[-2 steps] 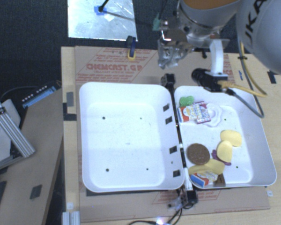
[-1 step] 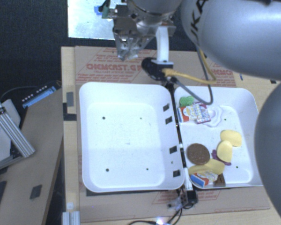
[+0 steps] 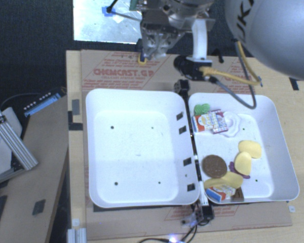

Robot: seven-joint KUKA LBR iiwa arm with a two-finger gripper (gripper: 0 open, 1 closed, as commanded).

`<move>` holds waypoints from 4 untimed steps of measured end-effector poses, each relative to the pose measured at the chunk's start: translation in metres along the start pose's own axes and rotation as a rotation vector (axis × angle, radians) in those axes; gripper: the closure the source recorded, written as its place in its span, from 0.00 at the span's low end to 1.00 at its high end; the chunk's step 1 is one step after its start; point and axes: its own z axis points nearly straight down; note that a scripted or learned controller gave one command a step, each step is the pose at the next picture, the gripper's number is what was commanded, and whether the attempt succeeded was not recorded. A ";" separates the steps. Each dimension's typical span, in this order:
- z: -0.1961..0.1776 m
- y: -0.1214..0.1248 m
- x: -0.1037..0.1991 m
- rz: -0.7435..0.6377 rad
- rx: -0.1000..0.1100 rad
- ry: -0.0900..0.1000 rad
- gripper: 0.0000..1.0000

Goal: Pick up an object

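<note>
My gripper (image 3: 153, 45) hangs high at the top of the view, beyond the far edge of the left bin (image 3: 99, 135) and well away from the objects. The right bin (image 3: 279, 151) holds several small items: a green piece (image 3: 201, 108), a colourful carton (image 3: 211, 121), a white crumpled piece (image 3: 238, 123), two yellow chips (image 3: 250, 148) (image 3: 242, 162), a brown round disc (image 3: 214, 165), a yellow piece (image 3: 224, 179) and a small red and blue packet (image 3: 224, 192) at the near edge. Nothing hangs below the gripper.
Both bins rest on a cardboard sheet (image 3: 121, 71) on the bench. A black hinge strip (image 3: 188, 135) runs between the bins. A yellow and grey cable (image 3: 238, 80) loops from the arm over the right bin's far edge. A metal frame (image 3: 10, 140) stands at left.
</note>
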 end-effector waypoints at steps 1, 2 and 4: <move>-0.017 -0.005 0.001 -0.003 0.002 -0.001 1.00; -0.037 -0.026 -0.021 0.000 0.002 -0.001 1.00; -0.061 -0.070 -0.044 0.000 0.004 -0.001 1.00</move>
